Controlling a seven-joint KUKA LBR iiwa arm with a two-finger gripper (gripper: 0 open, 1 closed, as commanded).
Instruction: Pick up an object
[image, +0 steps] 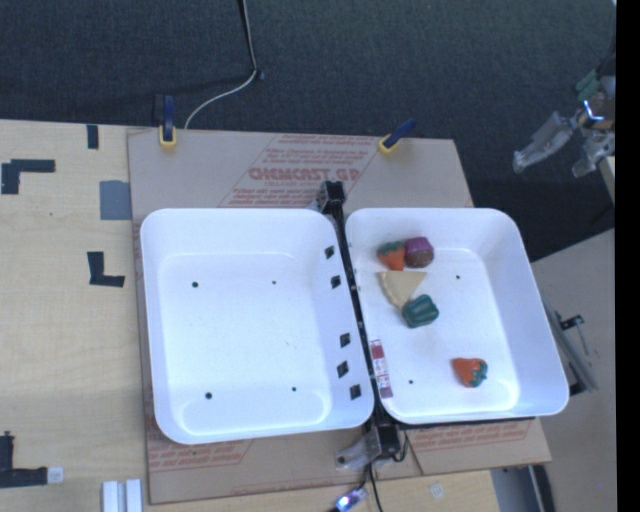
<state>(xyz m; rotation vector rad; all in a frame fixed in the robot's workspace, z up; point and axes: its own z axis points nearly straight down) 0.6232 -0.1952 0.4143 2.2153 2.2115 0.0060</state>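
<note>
Toys (418, 312), perhaps plastic vegetables, multicoloured.

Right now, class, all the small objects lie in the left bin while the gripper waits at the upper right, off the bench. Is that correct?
Not quite. The camera view shows the small objects in the right bin, not the left. The gripper is at the upper right.

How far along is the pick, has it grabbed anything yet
Nothing looks picked yet. The gripper sits at the upper right, off the bins and away from the objects. All four items lie in the right bin: purple piece, orange piece, green piece and orange-red piece. Reaching in, grasping and lifting are all left.
</note>
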